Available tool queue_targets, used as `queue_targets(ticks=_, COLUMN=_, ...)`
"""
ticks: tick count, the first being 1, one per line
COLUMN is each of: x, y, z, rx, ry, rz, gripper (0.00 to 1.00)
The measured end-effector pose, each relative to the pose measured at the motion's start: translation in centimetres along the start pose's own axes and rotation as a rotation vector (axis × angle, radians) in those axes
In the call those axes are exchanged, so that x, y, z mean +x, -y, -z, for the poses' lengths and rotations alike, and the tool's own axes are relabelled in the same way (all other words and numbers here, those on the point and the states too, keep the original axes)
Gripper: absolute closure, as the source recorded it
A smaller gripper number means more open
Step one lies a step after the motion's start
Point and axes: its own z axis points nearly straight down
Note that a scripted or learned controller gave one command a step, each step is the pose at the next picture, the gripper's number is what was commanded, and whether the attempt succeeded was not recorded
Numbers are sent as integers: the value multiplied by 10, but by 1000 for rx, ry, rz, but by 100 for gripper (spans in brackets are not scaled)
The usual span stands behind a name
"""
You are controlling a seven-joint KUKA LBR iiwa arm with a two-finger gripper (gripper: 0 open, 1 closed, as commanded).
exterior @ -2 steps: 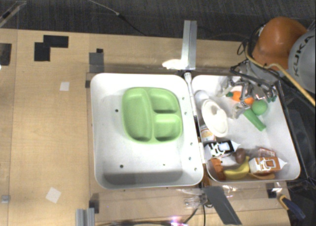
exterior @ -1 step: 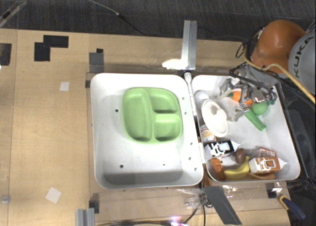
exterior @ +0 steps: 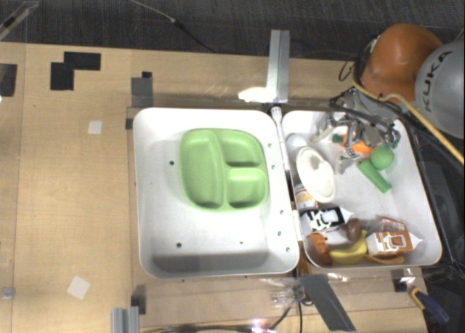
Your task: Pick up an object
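- I see the gripper low in the right bin, at its upper part — if it is released or clenched, I cannot tell.
- Just beside it lie a green cylinder and a white cup.
- A banana and a small carton lie at the near edge.
- The left bin holds a green tray.

- Light wooden bench with black square markings near ten o'clock.
- Two shallow white plastic bins sit on it: left bin, right bin, touching at centre.
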Motion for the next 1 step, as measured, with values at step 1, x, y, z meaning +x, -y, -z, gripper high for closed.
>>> queue_targets(ticks=1, x=53, y=34, z=0, rx=-2, ry=1, rz=-132, gripper=0)
